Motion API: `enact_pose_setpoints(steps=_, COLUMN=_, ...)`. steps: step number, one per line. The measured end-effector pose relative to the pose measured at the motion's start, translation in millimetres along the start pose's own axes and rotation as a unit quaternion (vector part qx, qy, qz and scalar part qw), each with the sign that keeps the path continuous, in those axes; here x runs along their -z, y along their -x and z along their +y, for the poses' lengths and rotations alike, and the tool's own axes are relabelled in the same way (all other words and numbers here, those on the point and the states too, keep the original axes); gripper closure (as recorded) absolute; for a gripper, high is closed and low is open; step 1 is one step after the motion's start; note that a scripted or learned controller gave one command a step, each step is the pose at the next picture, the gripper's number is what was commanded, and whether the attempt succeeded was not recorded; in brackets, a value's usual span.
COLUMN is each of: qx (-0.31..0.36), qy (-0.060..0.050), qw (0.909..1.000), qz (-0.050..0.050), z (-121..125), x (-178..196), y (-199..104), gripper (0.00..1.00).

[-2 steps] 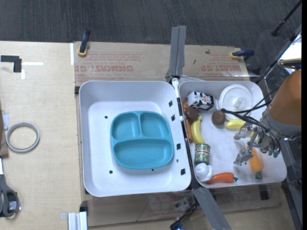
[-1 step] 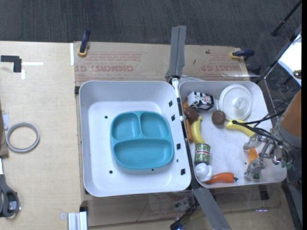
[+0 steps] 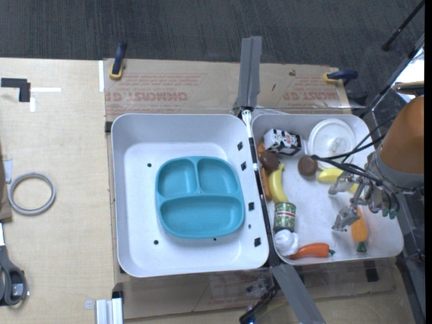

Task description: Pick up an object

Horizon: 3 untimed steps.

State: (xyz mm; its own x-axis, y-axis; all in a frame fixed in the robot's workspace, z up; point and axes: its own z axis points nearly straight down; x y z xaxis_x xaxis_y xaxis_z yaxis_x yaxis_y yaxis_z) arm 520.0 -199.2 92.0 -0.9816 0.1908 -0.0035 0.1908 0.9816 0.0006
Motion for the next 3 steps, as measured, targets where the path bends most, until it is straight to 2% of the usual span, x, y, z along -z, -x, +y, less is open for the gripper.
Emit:
enact_pose_setpoints(steps=1, qx=0.009, qy=0.000, qw=1.0000, qz=0.001, z=-30.1, x=0.2, y=-36.6, gripper=0.00)
enact_pose_setpoints(steps=2, qx=0.061, qy=0.000, qw=0.9982, qz=0.000, z=-14.8, x=0.6, y=35.7, gripper=0.00)
enact_pose_setpoints(steps=3, qx=0.039, qy=0.000, qw=0.9993, qz=0.001, z=-25.1, x=0.2, y=-13.1, gripper=0.00)
